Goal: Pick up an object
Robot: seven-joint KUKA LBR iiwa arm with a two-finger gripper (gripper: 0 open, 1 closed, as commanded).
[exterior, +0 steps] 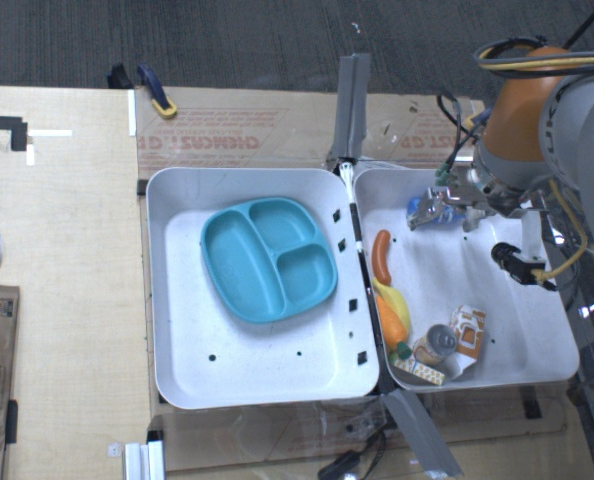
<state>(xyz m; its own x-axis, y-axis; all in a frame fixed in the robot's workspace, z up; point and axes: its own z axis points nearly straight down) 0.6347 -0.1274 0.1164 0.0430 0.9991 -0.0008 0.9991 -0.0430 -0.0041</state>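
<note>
Nearest me, along the right bin's (pixel 537 368) front edge, a clutter sits bunched: a small can (pixel 439 342), a carton (pixel 468 330), a flat packet (pixel 419 370), a carrot (pixel 389 323) and banana (pixel 397 306). Behind them lies a hot dog (pixel 380 255). In the left bin (pixel 177 368) rests a blue plate (pixel 269 259). My gripper (pixel 435 208) hangs over the right bin's back corner, just above something blue; whether it is clenched or released I cannot tell. I judge this the approach step. Next comes a straight descent, then a close on one item.
</note>
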